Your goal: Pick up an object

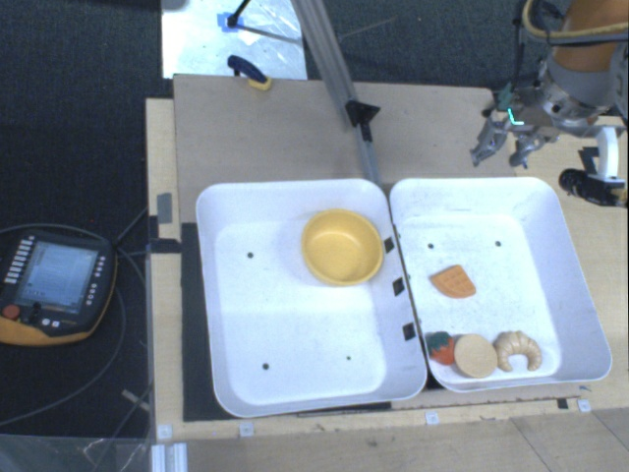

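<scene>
At the upper right, the arm [585,28] is cut off by the frame edge, so that little beyond its orange band and grey wrist can be seen. The claw [503,151] is seen beyond the far rim of the right bin [575,264], over the bare counter [432,131]; its fingers are spread apart and nothing is held between them. Their tips are small and somewhat blurred.

In the left bin [226,303] a yellow bowl [342,247] is set upright near the far right corner, close to the wall shared with the other bin. In the right bin an orange wedge-shaped piece [454,282] lies near the middle, apart from the rest. Along the near wall three things are grouped closely: a small red and green item [439,346], partly hidden by a round tan disc [476,356] that touches it, and a croissant-shaped piece [518,350] just beside the disc. What the red and green item is cannot be made out.

To the left of the counter, a handheld control pendant [51,285] is lying on the dark floor, its cable running off toward the counter.
</scene>
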Controlling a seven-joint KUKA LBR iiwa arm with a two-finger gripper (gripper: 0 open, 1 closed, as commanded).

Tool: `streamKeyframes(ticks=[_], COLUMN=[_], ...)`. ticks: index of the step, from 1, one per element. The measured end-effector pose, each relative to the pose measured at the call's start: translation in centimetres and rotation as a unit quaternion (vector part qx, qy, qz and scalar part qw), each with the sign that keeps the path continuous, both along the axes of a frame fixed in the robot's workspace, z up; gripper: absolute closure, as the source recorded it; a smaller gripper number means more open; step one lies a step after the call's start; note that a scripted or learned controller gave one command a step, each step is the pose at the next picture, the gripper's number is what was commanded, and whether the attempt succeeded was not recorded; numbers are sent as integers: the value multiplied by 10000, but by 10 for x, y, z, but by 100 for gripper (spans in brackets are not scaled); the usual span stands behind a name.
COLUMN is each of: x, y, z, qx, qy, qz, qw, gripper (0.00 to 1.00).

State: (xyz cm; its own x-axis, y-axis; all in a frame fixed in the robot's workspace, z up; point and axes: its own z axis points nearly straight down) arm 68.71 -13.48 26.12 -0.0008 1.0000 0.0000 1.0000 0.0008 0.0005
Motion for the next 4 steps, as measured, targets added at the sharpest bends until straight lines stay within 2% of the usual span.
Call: streamKeyframes(ticks=[1,4], x=[0,-15], y=[0,9], z=[0,-166], qx=[-1,2], qy=[-3,19], qz=[1,-1], qw=[10000,10000], gripper=[0,0])
